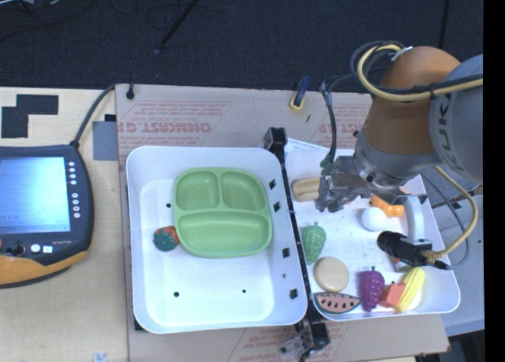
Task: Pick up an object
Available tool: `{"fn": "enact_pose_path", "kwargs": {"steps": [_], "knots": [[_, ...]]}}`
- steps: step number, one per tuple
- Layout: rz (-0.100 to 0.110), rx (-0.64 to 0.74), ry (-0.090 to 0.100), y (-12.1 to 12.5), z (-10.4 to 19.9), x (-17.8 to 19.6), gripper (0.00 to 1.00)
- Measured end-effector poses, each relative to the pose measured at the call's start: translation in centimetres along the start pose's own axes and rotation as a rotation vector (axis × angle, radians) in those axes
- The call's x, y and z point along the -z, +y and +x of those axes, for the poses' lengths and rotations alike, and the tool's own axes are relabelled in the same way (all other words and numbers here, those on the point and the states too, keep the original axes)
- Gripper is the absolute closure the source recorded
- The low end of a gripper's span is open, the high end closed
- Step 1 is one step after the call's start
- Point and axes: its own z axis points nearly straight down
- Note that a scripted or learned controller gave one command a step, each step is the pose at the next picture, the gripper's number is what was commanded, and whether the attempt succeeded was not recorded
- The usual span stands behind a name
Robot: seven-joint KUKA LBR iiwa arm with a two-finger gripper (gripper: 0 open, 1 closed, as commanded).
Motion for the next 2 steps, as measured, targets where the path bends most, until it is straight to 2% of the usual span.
{"fn": "enact_pose_path", "kwargs": {"steps": [1,2], "knots": [[0.001,0.0,-0.001,-0.8,5.7,0.0,1.0],[0.003,-0.002,-0.002,-1.2,9.8,-1.2,1.0]]}}
